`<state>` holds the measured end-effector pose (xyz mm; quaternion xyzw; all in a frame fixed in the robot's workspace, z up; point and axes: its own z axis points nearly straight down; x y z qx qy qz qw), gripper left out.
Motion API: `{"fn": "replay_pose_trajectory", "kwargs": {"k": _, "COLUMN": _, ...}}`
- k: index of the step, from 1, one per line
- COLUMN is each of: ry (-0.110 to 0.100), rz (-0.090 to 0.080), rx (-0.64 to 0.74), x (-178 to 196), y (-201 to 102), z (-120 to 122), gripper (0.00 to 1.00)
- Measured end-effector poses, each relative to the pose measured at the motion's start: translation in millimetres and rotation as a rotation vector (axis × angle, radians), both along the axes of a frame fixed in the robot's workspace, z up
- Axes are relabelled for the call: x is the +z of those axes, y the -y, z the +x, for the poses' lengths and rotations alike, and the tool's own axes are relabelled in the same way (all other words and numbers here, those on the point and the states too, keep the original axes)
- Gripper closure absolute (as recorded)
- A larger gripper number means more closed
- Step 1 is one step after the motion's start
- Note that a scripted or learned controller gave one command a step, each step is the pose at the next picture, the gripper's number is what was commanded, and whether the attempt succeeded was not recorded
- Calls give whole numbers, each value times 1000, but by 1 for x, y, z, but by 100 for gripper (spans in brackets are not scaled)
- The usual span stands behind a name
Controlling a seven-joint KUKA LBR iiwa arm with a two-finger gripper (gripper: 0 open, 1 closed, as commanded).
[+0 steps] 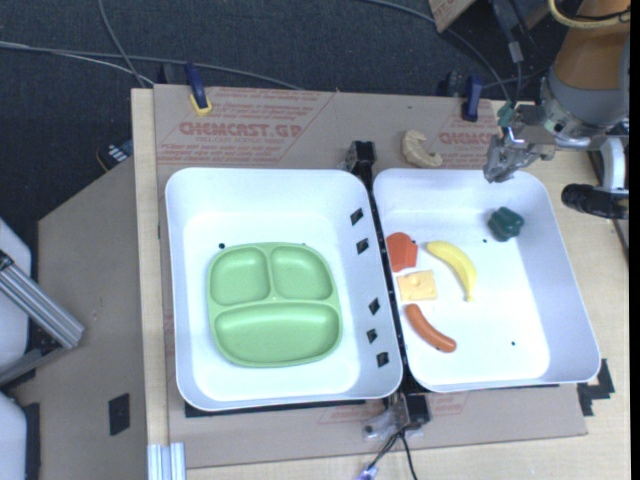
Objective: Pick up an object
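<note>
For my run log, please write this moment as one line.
stage: approach | gripper: above right bin's far rim, holding nothing | nearest: dark green object | also in bin: banana, sausage

One fixed camera, mounted above the worktop (250, 118), looks down at a slant from moderate height. Both white bins, left bin (185, 298) and right bin (560, 318), fit in frame; the arm (590, 58) enters from the right edge.

A dark carpeted floor (250, 38) lies behind the surface (150, 268), crossed by loose cables (120, 28). Printed cardboard (260, 123) covers the surface, held by blue clamps (198, 93) at its far edge.
</note>
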<state>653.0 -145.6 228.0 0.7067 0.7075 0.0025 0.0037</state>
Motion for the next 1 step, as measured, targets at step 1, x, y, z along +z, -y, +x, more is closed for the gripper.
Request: {"fn": "replay_pose_trajectory", "kwargs": {"k": 1, "ry": -1, "rz": 0, "rx": 0, "x": 53, "y": 0, "z": 1, "gripper": 100}}
